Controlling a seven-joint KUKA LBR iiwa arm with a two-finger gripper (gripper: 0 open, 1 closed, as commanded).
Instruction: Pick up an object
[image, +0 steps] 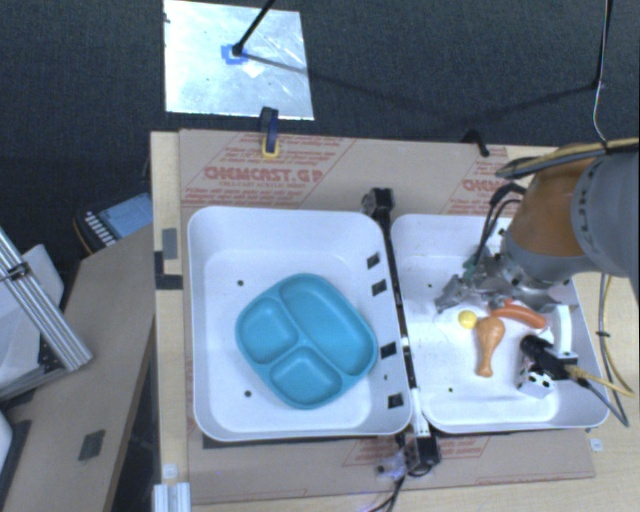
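Tabletop (165, 200) under a brown cardboard sheet (300, 172) with red print, carrying two shallow white bins side by side, touching along a black-clipped seam.

Left bin (215, 245), the larger-looking of the pair, holding a single item near its middle.

Right bin (425, 245), holding the small loose objects, all grouped in its middle and right part.

Grey arm (600, 215) with orange band (545, 215), reaching in from the right and hanging over the upper right part of the right bin.

Rectangular shiny metal sheet (240, 60) on the dark floor beyond the tabletop, well apart from both bins.

Blue three-compartment plate (305, 340), lying flat in the left bin, turned at a slant to the bin walls.

End effector (458, 292), low over the right bin, pointing left and down, just above and left of the small objects. Degree of opening not to be told from this view; nothing seen in its grip.

Tan toy chicken drumstick (488, 343), flat on the floor of the right bin, thick end up, narrow end toward the near wall.

Orange-red elongated toy (520, 315), perhaps a sausage or carrot, just above and right of the drumstick, partly under the wrist.

Small yellow ball (467, 320), just beside the thick end of the drumstick, on its left, directly below the end effector.
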